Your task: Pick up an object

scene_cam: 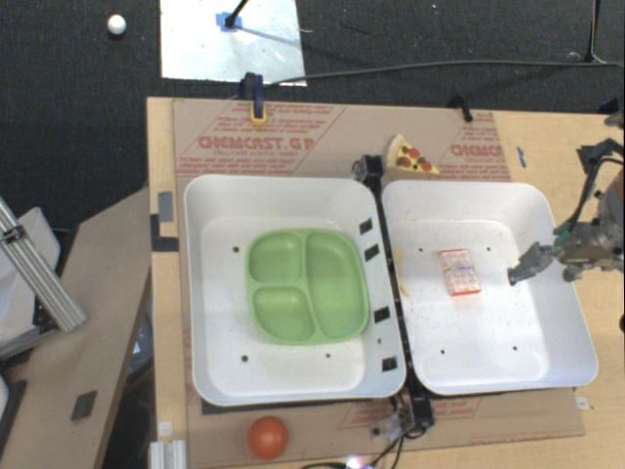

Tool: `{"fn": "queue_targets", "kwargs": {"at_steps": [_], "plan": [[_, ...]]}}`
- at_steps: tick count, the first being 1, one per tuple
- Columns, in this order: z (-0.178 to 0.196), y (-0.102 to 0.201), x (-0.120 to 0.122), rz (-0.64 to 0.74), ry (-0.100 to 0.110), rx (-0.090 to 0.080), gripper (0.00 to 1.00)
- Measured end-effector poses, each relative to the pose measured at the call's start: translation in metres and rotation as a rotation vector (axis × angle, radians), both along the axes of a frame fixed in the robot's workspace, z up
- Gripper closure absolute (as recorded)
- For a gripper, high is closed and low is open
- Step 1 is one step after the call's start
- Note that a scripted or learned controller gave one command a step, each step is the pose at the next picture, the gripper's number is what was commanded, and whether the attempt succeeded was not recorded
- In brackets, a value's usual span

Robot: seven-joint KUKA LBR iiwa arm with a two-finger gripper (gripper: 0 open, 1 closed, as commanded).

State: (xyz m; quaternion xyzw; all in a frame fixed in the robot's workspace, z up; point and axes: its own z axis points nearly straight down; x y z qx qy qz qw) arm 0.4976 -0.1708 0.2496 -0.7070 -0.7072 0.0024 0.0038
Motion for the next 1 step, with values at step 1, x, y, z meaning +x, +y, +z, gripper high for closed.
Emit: {"fn": "queue_targets", "kwargs": {"at_steps": [1], "plan": [[0.0052, 0.0003, 0.0023, 0.003, -0.010, -0.003, 0.00]]}}
